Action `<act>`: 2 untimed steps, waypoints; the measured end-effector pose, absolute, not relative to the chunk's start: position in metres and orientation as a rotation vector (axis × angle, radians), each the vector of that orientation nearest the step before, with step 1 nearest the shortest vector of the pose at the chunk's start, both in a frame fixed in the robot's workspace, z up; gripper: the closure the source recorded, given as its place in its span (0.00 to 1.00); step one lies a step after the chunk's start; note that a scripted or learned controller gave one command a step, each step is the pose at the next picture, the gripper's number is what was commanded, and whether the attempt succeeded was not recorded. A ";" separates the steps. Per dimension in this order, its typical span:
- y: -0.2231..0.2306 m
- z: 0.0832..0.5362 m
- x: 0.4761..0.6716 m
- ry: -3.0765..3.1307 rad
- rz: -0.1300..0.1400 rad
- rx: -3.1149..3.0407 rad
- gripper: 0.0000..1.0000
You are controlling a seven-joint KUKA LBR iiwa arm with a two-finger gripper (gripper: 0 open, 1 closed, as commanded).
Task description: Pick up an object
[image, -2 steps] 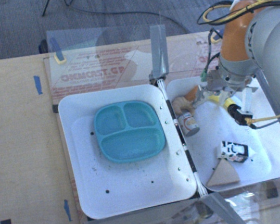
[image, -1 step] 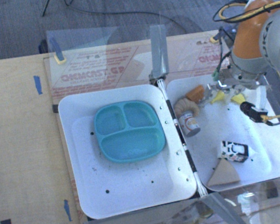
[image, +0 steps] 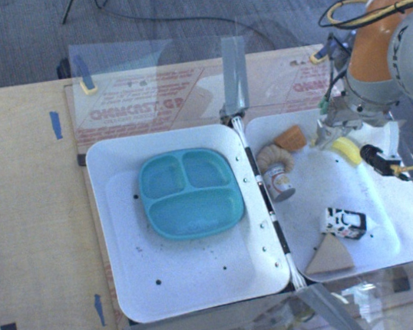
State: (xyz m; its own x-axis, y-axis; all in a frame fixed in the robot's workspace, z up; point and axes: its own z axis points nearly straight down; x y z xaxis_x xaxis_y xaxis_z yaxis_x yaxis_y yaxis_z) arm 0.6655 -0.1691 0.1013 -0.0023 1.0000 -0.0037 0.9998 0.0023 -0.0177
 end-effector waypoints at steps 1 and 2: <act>-0.197 0.091 0.559 -1.766 -0.011 -2.608 1.00; -0.195 0.090 0.559 -1.767 -0.012 -2.605 0.00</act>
State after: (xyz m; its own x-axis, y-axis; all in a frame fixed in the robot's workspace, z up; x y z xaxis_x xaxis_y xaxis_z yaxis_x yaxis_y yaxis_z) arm 0.5594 -0.1955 0.0895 0.3696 0.9292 0.0025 0.9291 -0.3696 0.0097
